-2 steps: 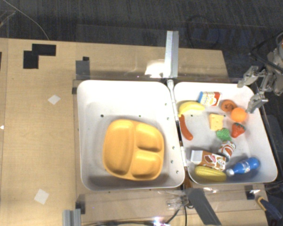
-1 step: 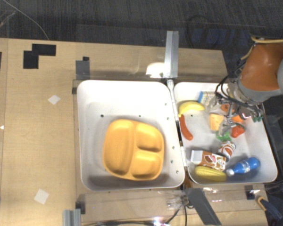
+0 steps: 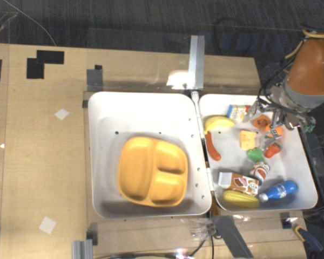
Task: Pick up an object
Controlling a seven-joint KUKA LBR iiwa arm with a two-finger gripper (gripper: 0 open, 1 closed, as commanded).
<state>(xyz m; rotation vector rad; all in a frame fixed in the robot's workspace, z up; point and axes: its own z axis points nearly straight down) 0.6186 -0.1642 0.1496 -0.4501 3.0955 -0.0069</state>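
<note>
Hovering my tool point(image 3: 270, 124) at the right bin's point(image 3: 308, 169) upper right; finger state unreadable. Risk: crowded orange piece point(image 3: 261, 122) and carrot point(image 3: 272, 150) could deflect the grasp.

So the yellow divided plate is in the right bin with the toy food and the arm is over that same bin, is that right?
Not quite. The camera view shows the yellow divided plate in the left bin, by itself. The toy food, such as the corn and blue bottle, lies in the right bin, and the arm's gripper is over that bin.
</note>
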